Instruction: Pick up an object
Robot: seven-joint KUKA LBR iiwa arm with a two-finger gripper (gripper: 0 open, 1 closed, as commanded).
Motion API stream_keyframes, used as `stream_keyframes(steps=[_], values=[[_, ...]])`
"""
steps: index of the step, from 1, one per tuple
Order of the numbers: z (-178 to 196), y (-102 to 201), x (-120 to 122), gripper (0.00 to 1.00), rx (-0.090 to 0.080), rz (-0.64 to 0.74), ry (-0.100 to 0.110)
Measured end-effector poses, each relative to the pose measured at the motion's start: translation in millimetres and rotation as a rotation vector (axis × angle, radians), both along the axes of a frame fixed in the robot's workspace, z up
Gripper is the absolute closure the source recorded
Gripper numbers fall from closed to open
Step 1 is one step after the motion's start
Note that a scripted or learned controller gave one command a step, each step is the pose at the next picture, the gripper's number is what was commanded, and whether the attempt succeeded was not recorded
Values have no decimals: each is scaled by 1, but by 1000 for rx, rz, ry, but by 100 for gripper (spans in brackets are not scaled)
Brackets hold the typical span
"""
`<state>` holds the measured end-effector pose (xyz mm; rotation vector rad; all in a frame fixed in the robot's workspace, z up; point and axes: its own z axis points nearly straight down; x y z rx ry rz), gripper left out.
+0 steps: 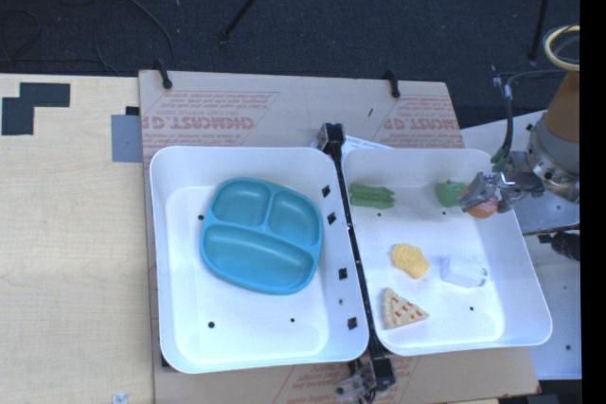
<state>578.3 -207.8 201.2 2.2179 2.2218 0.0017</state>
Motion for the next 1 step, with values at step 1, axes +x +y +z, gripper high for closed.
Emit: stream_keyframes(steps=[1], values=[[10,58,-10,100,5,4,5]])
